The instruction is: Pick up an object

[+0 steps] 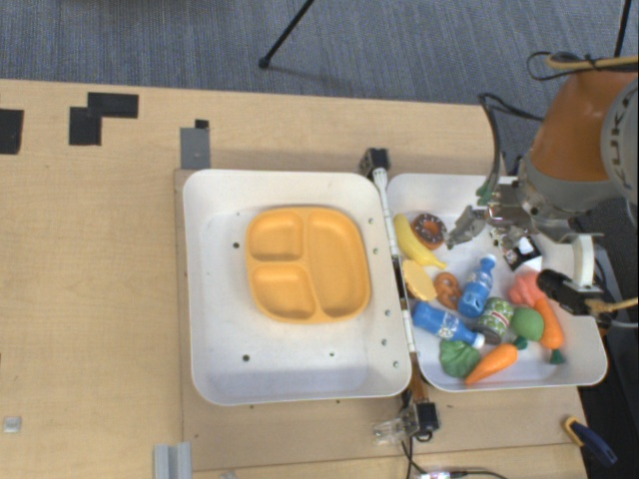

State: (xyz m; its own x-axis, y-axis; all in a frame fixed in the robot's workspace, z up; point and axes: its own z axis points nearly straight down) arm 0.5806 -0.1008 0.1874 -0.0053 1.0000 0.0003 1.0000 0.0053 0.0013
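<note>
The gripper (489,223) is seen above the upper part of the right bin (589,367), its fingers (465,230) spread apart with nothing between them. Nearest to the fingers, just to their left, a chocolate doughnut (429,230) and a banana (413,241) are found. Below the fingers a blue bottle (477,289) stands tilted, touching a second blue bottle (439,320) that lies flat. Lower still, a green can (496,318), a green vegetable (458,357) and a carrot (492,363) are crowded together near the bin's lower rim. Well to the left of the fingers, across the divider, the left bin (215,267) carries an orange divided plate (303,263), with bare white floor left around it. Both bins rest on the table (90,297).
</note>
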